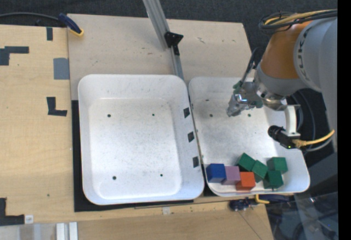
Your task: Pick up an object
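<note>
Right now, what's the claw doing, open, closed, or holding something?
Claw: cannot be told; it hovers over the right bin, apart from the blocks.

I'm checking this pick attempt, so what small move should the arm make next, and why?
Probably carry the gripper toward the near end of the right bin. It sits over bare bin floor at the far end, while the blocks cluster near the front rim: blue block, purple block, orange block and green blocks.

The wooden bench (126, 52) bears two white bins (134, 134) side by side on a black mat (77, 178).
</note>
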`<state>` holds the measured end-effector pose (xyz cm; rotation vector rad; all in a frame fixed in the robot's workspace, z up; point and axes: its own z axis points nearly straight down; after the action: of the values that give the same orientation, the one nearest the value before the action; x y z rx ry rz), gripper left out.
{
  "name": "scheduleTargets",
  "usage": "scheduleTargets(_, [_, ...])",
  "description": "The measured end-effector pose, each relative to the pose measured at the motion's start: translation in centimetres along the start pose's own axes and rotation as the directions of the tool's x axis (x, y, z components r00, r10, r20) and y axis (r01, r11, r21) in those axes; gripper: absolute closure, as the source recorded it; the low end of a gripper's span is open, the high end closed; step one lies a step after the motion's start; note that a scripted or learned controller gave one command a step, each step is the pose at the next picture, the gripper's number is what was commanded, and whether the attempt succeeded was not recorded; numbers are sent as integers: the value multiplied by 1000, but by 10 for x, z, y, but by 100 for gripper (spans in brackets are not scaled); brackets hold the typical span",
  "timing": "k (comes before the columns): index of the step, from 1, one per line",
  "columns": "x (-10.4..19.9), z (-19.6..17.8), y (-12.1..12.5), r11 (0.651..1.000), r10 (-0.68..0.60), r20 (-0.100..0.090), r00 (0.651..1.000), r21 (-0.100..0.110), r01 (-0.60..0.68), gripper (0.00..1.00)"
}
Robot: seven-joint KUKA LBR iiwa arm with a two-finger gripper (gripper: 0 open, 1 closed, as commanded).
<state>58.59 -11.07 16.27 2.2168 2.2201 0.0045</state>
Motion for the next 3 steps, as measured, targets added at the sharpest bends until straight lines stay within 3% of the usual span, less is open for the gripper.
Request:
scheduleTargets(1, [0,-53,2,1000,0,0,1000,0,0,100])
scheduleTargets(2, [52,-55,11,1000,-5,-3,1000,6,5,100])
scheduleTargets(3, [105,-63,0,1000,-5,-3,1000,6,5,100])
